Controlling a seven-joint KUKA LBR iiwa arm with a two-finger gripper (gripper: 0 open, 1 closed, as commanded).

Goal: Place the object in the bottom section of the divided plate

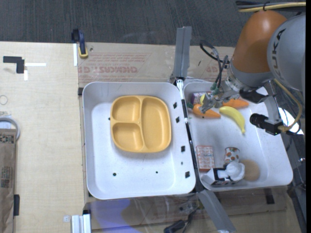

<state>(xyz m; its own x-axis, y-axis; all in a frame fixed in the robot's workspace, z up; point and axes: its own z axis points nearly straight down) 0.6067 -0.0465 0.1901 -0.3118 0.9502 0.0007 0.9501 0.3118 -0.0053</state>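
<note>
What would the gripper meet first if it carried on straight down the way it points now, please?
Probably the carrot, which lies just under the gripper in the right bin; height is hard to judge from above.

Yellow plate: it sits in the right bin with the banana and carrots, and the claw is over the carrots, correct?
Not quite. The camera view shows the yellow plate in the left bin. The banana and carrots lie in the right bin, with the claw over them.
</note>
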